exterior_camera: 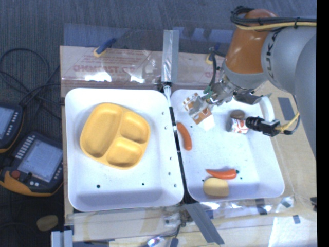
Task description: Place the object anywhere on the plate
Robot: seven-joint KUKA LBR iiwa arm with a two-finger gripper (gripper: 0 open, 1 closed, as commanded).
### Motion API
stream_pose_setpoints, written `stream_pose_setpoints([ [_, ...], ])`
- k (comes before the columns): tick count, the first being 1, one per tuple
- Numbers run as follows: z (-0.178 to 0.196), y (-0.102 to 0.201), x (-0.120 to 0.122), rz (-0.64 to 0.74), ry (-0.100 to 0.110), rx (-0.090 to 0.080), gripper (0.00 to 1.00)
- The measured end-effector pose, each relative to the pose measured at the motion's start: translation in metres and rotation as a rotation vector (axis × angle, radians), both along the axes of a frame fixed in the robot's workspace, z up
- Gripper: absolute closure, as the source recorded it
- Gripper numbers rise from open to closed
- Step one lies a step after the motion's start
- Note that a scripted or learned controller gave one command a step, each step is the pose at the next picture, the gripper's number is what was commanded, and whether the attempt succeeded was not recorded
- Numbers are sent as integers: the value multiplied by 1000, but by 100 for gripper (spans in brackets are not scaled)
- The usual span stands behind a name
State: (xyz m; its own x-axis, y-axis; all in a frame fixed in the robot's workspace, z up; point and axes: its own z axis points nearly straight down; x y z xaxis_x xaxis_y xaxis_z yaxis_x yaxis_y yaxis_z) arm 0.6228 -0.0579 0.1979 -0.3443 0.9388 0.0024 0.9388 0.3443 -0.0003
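I see the gripper over the right bin, can't tell its state; yellow plate in left bin; sausage nearby.

Landmark = divider btwn the two bins. Left of it: plate in left bin, mid-bin. Right of it, in right bin: sausage just beside divider; hand near bin's back; can further right; chili and potato toward front, potato just before chili.
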Motion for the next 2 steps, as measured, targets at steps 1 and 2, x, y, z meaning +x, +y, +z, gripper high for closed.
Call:
stream_pose_setpoints([
  [1,-14,76,12,8,-1,-2,100],
  [2,-60,188,-41,-123,3,-3,100],
])
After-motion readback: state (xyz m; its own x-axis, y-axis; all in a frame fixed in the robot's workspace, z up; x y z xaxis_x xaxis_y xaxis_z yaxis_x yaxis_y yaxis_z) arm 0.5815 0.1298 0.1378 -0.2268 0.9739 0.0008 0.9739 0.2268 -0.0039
